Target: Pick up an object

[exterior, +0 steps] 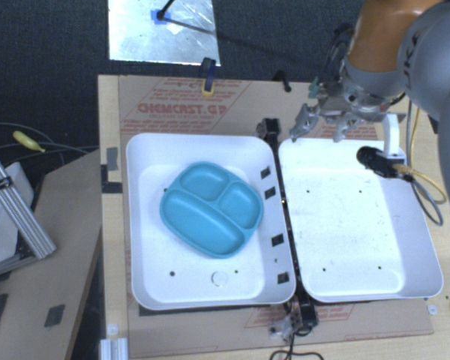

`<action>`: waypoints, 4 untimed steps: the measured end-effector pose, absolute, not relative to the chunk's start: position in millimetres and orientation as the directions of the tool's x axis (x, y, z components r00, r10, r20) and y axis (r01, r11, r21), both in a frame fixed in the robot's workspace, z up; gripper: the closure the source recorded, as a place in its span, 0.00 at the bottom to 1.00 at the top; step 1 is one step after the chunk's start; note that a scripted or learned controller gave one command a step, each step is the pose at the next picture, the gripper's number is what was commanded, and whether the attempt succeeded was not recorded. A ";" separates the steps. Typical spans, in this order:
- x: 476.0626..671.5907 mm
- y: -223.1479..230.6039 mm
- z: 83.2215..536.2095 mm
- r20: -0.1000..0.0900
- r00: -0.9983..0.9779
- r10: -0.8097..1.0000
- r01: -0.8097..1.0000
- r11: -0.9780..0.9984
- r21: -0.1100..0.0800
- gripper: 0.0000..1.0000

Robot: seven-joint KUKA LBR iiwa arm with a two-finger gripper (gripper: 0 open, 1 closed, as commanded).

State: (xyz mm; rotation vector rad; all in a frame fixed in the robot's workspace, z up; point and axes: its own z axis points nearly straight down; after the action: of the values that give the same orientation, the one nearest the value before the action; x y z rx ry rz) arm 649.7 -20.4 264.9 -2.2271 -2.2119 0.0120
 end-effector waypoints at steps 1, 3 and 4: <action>600.4 54.1 254.5 0.003 -0.009 1.000 1.000 0.009 -0.003 0.00; 539.2 160.4 397.5 0.006 -0.009 1.000 1.000 0.009 0.014 0.00; 498.2 230.6 331.3 0.001 -0.012 1.000 1.000 0.012 -0.005 0.00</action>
State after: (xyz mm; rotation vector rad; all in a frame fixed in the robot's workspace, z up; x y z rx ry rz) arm 498.2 230.6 331.3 -2.2049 -2.2310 0.0045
